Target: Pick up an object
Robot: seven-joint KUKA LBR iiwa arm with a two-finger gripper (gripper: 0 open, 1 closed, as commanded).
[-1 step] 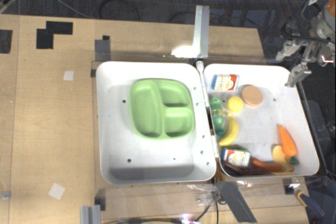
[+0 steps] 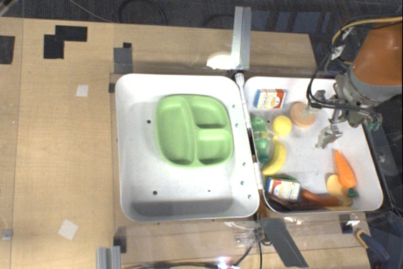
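Carrot seemingly just below gripper

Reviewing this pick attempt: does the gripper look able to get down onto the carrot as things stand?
Probably yes. The gripper hangs over bare bin floor just left of the carrot, and nothing lies on the carrot's upper part. Only the small yellow item crowds its lower end.

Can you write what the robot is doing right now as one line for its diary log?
phase: reaching | gripper: over right bin, nothing seen held | nearest: carrot | green tray: left bin
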